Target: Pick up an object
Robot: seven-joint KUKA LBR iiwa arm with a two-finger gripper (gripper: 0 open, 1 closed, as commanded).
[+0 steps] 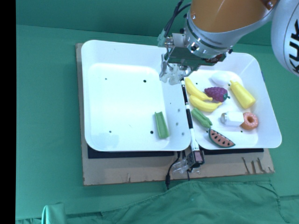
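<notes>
My gripper (172,74) hangs over the ridge where the two white bins meet, near their far edge, just left of the yellow bananas (201,98). In the left bin (93,50) a green celery stick (161,125) lies alone near the front right corner. The right bin (273,129) holds the bananas, purple grapes (216,94), a yellow bottle (242,94), a white piece (222,78), a green pod (202,117), a white cylinder (232,118), an orange donut (250,121) and a watermelon slice (220,138). The wrist hides the right bin's far left corner.
Both bins rest on a cardboard sheet (131,174) over green cloth. A small clamp with a cable (189,161) sits at the front between the bins. The grey and orange arm (233,8) comes in from the upper right.
</notes>
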